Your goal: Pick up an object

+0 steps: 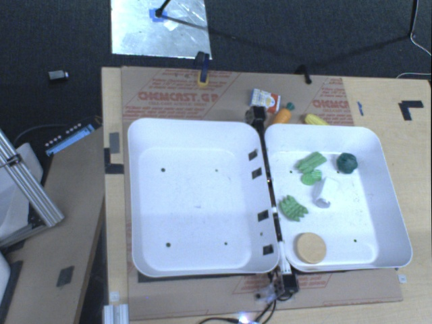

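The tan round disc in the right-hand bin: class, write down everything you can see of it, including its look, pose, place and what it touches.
The tan disc is a flat, round piece, pale brown like a biscuit or a slice of wood, with a slightly darker rim. It lies flat on the floor of the right bin, near the front left corner and close to the divide between the bins. Nothing touches it; the ridged green piece lies just behind it, apart. Its material cannot be told for sure.

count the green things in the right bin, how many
4, none seemingly hidden. A light green piece toward the far side, a smaller green piece just nearer, a dark green lump to their right, and a ridged green piece near the bin's left wall.
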You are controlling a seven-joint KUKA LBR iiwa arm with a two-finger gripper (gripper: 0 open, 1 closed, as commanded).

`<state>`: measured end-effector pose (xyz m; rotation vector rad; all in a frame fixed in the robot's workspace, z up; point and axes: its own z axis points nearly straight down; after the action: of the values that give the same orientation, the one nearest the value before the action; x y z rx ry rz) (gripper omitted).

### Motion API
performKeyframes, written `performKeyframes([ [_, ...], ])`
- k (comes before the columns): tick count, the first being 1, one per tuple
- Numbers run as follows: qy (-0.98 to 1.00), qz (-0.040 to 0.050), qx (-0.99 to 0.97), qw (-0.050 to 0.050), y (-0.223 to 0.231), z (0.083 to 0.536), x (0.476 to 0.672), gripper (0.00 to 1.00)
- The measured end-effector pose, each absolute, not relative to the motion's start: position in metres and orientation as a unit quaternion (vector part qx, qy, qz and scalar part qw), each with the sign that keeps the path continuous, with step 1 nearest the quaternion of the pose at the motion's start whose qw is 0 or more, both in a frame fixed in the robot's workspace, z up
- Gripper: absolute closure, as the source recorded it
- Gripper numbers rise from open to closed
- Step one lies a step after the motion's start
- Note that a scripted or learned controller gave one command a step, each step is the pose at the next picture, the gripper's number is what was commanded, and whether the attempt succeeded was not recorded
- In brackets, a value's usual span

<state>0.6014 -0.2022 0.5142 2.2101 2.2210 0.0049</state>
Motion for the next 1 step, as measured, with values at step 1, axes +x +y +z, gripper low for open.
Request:
performKeyframes([
  [1, 0.709, 0.0009, 0.705, 0.003, -0.2064, 0.5372, 0.618, 1.0],
])
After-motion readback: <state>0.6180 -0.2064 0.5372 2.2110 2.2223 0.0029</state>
